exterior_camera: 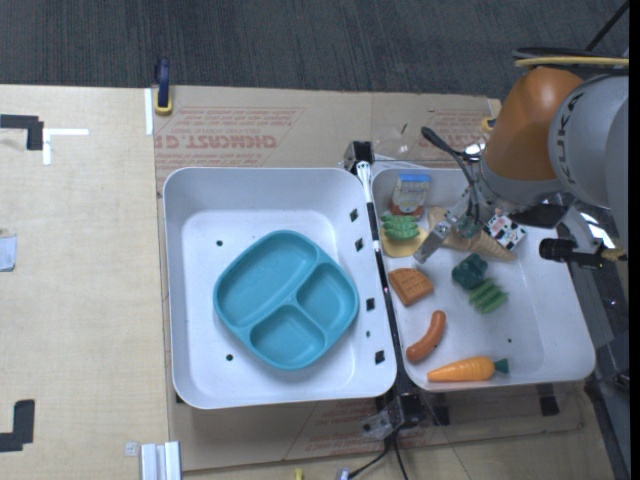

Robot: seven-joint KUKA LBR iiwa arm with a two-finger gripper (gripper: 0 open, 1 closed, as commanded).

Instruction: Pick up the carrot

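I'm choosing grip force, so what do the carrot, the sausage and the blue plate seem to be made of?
The carrot looks like moulded plastic: even orange body, flat green stub, smooth with a slight sheen. The sausage also looks plastic, glossy reddish-brown with a highlight along its curve. The blue plate seems hard plastic, one uniform matte teal piece with three moulded compartments. Hollow or solid cannot be told.

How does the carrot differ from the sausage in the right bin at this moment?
The carrot is orange with a green stub at its right end; the sausage is reddish-brown all over. The carrot tapers to a point and lies nearly level along the bin's near edge; the sausage is rounded at both ends, slightly curved, and lies on a diagonal. The carrot looks longer. Both lie flat on the right bin's floor, apart from the claw.
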